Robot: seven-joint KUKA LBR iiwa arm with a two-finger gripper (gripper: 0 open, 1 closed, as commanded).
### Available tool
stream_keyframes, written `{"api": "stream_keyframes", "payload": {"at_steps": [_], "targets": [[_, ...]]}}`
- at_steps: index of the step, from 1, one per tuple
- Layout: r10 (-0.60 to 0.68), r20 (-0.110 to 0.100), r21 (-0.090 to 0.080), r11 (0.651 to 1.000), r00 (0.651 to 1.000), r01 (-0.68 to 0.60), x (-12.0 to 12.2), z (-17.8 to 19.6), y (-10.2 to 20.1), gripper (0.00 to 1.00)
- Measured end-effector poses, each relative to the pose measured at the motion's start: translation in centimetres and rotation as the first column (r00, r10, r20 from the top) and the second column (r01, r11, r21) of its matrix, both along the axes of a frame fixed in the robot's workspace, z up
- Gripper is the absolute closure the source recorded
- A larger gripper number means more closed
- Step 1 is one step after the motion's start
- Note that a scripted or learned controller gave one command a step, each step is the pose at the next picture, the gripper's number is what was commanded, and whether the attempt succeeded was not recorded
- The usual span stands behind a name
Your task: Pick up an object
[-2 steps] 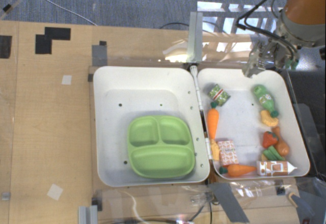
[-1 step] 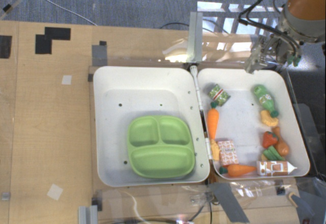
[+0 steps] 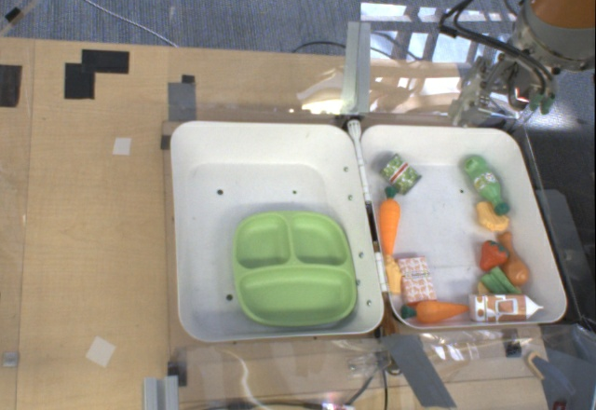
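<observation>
**Toy foods, right bin**

Green bottle (image 3: pixel 483 179) lies along the far right wall. Green-and-red packet (image 3: pixel 400 174) sits far left, tilted. Orange carrot (image 3: pixel 388 225) lies lengthwise by the left wall; a second carrot (image 3: pixel 440 311) lies crosswise by the near wall. Red-and-white carton (image 3: pixel 416 278) is just above it. White bottle (image 3: pixel 504 308) lies on its side in the near right corner. Yellow piece (image 3: pixel 490 215), red piece (image 3: pixel 494 255) hug the right wall.

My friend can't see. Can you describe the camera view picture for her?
A robot gripper hangs above the back edge of the right white bin, which holds toy food like a carrot and a green bottle. The left bin holds a green divided plate.
</observation>
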State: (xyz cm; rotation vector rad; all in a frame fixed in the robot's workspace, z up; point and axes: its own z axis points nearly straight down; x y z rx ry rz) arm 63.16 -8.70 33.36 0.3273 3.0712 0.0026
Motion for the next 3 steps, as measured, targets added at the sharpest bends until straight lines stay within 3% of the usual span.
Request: {"api": "stream_keyframes", "payload": {"at_steps": [1, 2, 3], "targets": [[-0.083, -0.041, 0.004, 0.997, 0.996, 0.083, 3.4, 0.9, -3.2, 1.0], [0.164, -0.044, 0.0, 0.986, 0.985, -0.164, -0.1, -4.4, -9.2, 1.0], [0.169, -0.031, -0.004, 0.986, 0.985, -0.169, 0.2, -2.9, -8.9, 1.0]]}}
